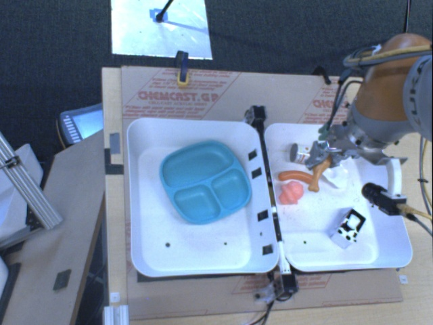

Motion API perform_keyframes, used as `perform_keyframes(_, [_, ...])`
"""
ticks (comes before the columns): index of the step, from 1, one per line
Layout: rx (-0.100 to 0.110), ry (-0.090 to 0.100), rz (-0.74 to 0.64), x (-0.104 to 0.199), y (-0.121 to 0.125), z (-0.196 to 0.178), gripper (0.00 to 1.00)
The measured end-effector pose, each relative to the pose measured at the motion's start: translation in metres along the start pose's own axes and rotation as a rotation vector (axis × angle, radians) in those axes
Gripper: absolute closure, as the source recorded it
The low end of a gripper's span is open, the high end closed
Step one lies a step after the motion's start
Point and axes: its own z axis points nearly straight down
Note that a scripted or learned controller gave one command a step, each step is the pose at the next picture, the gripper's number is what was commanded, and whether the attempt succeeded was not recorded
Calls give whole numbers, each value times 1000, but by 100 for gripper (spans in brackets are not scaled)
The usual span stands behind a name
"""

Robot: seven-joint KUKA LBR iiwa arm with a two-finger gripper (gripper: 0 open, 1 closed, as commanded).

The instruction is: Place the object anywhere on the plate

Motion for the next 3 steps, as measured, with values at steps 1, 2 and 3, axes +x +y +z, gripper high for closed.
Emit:
perform_keyframes(1, [0,1,-1,56,6,-9,100])
perform_keyframes(2, [-1,1,0,108,26,-18,100])
perform_keyframes(3, [1,1,0,159,29,-19,100])
